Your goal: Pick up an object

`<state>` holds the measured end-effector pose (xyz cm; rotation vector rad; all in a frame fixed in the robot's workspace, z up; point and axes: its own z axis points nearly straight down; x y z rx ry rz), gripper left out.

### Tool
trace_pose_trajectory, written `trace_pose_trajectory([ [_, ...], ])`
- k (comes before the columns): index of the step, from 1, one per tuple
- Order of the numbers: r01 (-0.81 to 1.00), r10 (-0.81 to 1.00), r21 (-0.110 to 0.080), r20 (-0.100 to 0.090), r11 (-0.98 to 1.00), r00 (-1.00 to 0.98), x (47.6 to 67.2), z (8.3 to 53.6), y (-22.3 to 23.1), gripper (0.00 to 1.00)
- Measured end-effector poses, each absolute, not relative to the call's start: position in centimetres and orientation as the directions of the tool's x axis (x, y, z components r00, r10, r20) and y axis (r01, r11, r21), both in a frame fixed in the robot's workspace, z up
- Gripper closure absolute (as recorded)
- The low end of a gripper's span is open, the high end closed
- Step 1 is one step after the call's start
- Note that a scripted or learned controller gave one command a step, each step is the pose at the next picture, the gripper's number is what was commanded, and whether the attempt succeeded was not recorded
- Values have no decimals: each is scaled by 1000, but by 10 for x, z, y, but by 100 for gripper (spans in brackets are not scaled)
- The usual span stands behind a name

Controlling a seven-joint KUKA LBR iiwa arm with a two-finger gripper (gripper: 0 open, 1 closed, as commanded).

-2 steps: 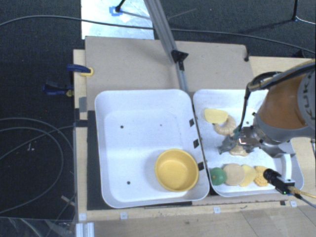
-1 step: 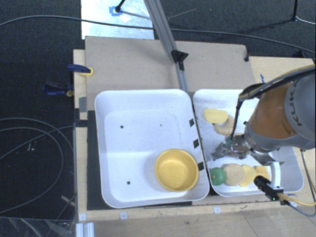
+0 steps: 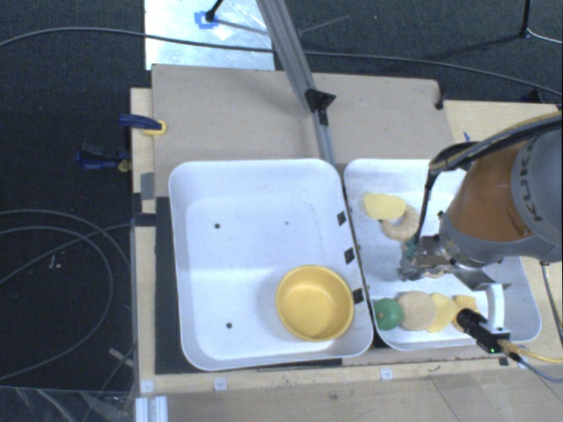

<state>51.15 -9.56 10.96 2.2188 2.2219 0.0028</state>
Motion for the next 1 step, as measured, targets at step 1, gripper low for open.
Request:
trace_pose_trajectory([
  [1, 1000, 1000, 6, -1, 5, -5, 517, 153, -96, 100],
])
